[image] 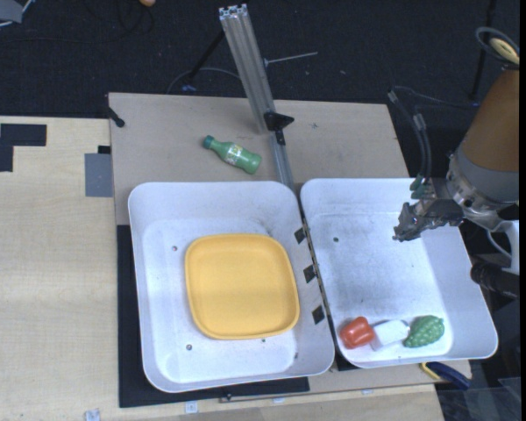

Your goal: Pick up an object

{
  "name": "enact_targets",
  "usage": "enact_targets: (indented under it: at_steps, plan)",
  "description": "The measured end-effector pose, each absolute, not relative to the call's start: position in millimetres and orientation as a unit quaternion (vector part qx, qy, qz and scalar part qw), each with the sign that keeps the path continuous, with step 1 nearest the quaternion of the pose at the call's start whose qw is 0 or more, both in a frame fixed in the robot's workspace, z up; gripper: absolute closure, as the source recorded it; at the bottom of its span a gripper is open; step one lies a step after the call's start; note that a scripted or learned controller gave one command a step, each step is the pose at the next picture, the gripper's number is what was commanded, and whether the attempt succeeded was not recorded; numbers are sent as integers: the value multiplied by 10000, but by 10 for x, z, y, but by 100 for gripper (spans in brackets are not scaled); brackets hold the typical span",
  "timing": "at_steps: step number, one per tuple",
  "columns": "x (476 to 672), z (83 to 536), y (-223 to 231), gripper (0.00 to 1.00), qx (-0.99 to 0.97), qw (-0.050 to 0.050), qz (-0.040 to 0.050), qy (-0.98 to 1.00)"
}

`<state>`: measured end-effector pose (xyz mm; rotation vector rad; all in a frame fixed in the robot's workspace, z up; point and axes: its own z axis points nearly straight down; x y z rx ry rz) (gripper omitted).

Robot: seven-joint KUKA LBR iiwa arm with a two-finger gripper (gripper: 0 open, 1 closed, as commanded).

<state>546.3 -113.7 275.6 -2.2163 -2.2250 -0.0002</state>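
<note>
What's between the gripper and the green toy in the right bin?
Bare, scuffed bin floor in the camera view; the gripper hangs above the green toy.

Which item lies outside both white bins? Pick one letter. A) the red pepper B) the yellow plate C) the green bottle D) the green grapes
C: the green bottle lies on the bench behind the left bin, while the plate, pepper and grapes all lie inside the bins.
</note>
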Motion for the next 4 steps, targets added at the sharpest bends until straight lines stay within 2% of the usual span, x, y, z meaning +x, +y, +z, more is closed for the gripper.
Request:
enact_targets:
  at_steps: [1, 3, 4]
  plan:
    - [5763, 2686, -764, 100, -7062, 6, 2, -7080]
    - [6176, 2660, 163, 100, -7061, 5, 2, -7081]
    - [6478, 2442, 547, 100, -7066, 11, 10, -7076]
